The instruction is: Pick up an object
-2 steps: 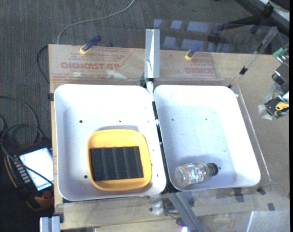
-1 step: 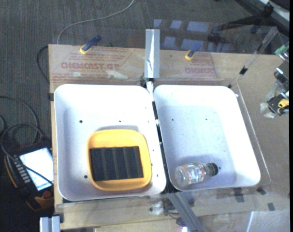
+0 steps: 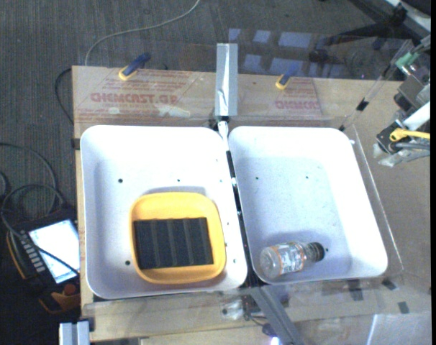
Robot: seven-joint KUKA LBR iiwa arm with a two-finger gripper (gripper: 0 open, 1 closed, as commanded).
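Clear bottle (image 3: 291,257) hugs right bin's (image 3: 362,192) near wall, yellow tray (image 3: 178,238) fills left bin's (image 3: 103,157) near half.

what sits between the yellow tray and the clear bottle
In the camera view, the yellow tray and the clear bottle are parted by the two bins' adjoining walls.

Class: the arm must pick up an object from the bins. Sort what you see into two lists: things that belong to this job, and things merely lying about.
Belongs to the job:
- yellow plastic tray with dark slatted centre, left white bin
- clear plastic bottle with dark cap, lying in right white bin

Lying about:
- two yellow-handled clamps
- tablet with lit screen on floor
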